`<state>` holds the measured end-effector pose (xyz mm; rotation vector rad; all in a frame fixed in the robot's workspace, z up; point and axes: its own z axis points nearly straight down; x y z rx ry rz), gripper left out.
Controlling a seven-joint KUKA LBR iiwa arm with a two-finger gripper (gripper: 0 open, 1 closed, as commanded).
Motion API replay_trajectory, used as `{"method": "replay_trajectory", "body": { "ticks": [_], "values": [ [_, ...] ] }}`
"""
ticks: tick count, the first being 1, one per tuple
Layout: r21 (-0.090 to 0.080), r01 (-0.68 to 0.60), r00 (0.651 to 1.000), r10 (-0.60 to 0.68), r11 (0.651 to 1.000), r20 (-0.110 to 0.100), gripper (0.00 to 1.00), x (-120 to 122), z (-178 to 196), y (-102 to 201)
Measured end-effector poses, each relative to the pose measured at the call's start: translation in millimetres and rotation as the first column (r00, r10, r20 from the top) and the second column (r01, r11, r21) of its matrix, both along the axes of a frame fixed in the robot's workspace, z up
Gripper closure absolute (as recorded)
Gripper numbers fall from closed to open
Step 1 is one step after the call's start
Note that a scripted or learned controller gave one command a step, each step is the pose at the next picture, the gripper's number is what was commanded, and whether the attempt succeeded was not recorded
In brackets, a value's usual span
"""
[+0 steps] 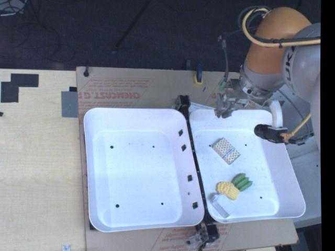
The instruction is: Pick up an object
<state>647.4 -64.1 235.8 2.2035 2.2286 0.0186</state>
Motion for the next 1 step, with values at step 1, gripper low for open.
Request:
{"method": "replay_trajectory", "body": {
  "ticks": [1],
  "values": [
    [-0.002,0.004,1.0,-0.004,1.0,-0.006,1.0,-2.1,81.7,55.5]
  ]
}}
